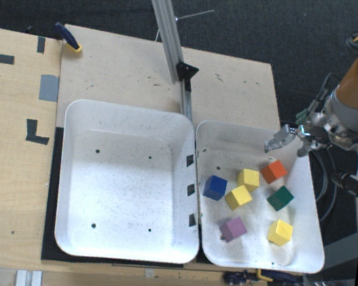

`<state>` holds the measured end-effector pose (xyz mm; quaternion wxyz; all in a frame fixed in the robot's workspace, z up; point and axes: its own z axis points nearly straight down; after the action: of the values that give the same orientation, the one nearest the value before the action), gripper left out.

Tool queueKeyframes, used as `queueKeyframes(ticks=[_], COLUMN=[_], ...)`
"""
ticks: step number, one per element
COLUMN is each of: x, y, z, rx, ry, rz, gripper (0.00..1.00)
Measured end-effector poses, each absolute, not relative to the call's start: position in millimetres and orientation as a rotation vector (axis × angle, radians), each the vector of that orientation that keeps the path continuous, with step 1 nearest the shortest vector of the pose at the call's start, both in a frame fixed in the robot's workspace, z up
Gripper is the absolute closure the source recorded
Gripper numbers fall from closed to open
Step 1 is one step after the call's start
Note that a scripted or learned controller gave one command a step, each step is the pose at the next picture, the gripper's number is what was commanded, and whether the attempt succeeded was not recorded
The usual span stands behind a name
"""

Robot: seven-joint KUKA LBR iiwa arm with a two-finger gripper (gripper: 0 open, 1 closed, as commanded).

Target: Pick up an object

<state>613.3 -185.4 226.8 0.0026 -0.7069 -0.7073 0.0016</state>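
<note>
The end effector (pixel 291 142) hovered with fingers apart and nothing between them at the right bin's (pixel 302 255) far edge; the orange cube (pixel 274 171) lay just beneath, toward the near edge.

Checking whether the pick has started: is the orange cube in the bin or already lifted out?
In the bin. The orange cube rests on the right bin's floor, with the hand just above it.

Two bins are set side by side on the bench (pixel 143 68). Seven cubes (pixel 247 201) are clustered in the right bin (pixel 302 255), beside the left bin (pixel 127 184).
</note>
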Motion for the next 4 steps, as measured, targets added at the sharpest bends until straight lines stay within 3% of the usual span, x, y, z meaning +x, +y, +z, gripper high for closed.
queueKeyframes(ticks=[1,2,3,4], x=[614.3,615.1,621.0,625.4], y=[-185.5,-180.0,-179.5,-180.7], z=[229.9,166.0,123.2,117.0], rx=[-2.219,-2.215,-2.229,-2.235], ry=[-2.223,-2.220,-2.231,-2.240], rz=[0.003,0.008,-0.006,-0.014], gripper=[0.00,0.00,0.00,0.00])
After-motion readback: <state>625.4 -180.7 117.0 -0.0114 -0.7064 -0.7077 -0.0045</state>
